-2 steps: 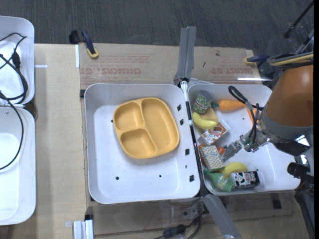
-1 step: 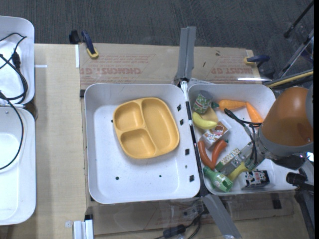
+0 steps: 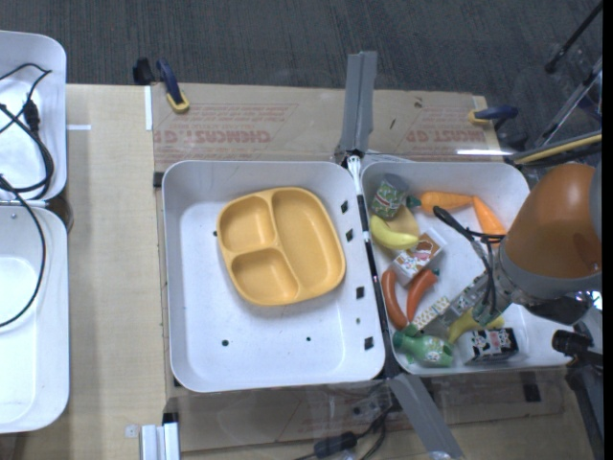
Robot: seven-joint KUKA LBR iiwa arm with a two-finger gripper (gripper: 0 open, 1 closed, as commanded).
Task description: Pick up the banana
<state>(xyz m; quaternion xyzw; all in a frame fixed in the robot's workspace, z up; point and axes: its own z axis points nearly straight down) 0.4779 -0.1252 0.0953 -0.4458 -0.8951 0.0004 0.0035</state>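
Grey arm point(image 3: 536, 290), broad orange band point(image 3: 560, 223)

Arm point(image 3: 560, 228) enters from right, orange band uppermost, wrist angled down-left, claw point(image 3: 469, 310) low.

Yellow divided plate point(image 3: 281, 245) in left bin point(image 3: 192, 286); banana point(image 3: 393, 234) in cluttered right bin point(image 3: 512, 175).

A yellow banana point(image 3: 393, 235) lies beside orange carrots point(image 3: 446, 200) — and a red pepper point(image 3: 394, 298). The divided plate point(image 3: 281, 245) is mustard-yellow — both bins point(image 3: 192, 286) white.
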